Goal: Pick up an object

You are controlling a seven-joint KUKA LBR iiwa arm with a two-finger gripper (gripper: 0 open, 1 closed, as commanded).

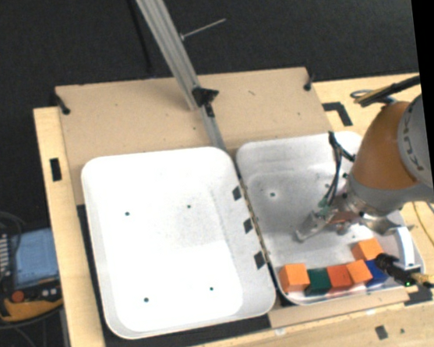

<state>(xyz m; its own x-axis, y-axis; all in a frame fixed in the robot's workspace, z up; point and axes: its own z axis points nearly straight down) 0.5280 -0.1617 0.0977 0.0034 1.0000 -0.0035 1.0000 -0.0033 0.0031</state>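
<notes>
Blocks [328, 277] look light, rigid, grab flat sides; gripper [306, 231] low in right bin [279, 169], closure unclear.

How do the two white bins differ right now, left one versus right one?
The left bin shows a bare white floor with a few small dark dots; the right bin holds orange, green and blue blocks along its near edge. The gripper hangs over the right bin's floor, not the left bin's. The left bin looks wider in this view. Both are shallow, white and sit side by side.
</notes>
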